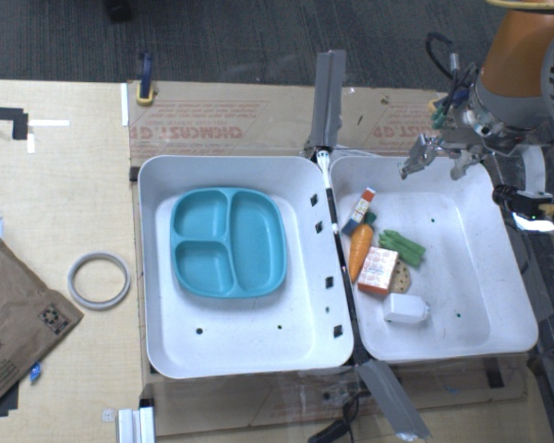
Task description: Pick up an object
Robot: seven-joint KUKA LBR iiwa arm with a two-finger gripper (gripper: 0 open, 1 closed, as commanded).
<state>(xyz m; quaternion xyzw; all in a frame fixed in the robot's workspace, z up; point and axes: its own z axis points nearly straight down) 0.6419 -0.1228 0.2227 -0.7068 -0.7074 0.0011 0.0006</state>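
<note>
The right bin (471,284) holds a cluster of small objects along its left side: an orange carrot (360,248), a red and white box (378,270), a green pea pod (403,246), a brown cookie (402,280), a white block (407,310) and a small tube with a red cap (360,209). My gripper (437,160) hangs above the far edge of the right bin, up and right of these objects. Its fingers are spread open with nothing between them.
The left bin (157,247) holds a teal divided plate (229,243). A roll of tape (99,279) and a cardboard box (14,317) lie on the wooden bench at left. A grey post (328,100) stands between the bins at the back.
</note>
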